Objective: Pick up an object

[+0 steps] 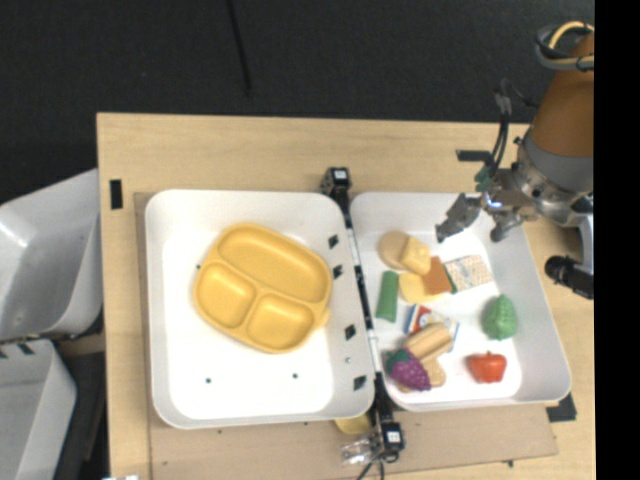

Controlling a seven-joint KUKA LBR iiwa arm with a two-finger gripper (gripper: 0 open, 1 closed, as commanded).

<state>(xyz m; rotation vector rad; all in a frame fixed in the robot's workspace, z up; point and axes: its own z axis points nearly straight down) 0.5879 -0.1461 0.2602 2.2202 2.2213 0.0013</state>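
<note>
Above the right bin (540,308) of crowded toy food (430,298), the end effector (478,218) hangs wide, holding nothing.

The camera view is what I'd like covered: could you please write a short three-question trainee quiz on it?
1. True or false: the yellow plate lies in the left bin.
2. Which lies nearest the right bin's front right corner? A) purple grapes B) red pepper C) green stick
3. Fill in: the gripper hovers over the ___ bin's far edge.

Key: 1 true; 2 B; 3 right.
</note>
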